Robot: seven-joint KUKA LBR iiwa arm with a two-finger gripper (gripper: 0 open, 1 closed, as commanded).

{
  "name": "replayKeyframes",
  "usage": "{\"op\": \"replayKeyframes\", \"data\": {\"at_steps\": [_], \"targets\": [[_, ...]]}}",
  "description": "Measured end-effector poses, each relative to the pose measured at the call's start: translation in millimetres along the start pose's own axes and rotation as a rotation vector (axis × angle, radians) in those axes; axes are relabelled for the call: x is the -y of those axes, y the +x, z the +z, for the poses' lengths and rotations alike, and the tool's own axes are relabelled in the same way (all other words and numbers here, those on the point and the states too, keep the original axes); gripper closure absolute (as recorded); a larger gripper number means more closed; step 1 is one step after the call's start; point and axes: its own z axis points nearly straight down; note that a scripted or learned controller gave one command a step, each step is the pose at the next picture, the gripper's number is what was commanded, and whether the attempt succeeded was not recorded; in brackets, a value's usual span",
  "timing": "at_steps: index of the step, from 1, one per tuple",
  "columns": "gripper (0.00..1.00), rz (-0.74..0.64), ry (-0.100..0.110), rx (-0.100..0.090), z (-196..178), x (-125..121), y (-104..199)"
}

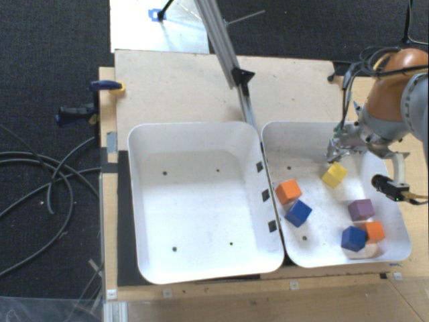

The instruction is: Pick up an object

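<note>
Nearest the camera, at the front of the right bin [315, 257], a blue block [352, 238] sits touching an orange block [375, 231], with something pale tucked just under them at about 5 o'clock in the bin. A purple block [360, 209] lies just behind that pair. Toward 8 o'clock, close to the dividing wall, a second blue block [298, 212] touches a second orange block [288, 191]. Further back, near the bin's middle, the yellow block [334, 174] stands apart from the others and looks tilted, one corner up.

That yellow block seems the likely target. By its look it is small, light and stiff, probably foam or wood, not fragile, with flat faces that should not slip much. Taking it across two opposite faces would be best; because it sits askew, the gripper may need to turn to match, or it could squirt out sideways.

Just behind it, at roughly 1 o'clock from the block, the gripper [337, 150] hangs low over the bin floor below the orange band of the arm [395, 92]. Nothing can be seen in it, and whether it is spread or closed I cannot tell. The left bin [194, 134] lies beside all this on the table [174, 86].
</note>
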Motion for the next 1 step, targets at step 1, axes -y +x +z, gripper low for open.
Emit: {"op": "replayKeyframes", "data": {"at_steps": [1], "targets": [[0.0, 0.0, 0.0, 0.0, 0.4, 0.1, 0.1]]}}
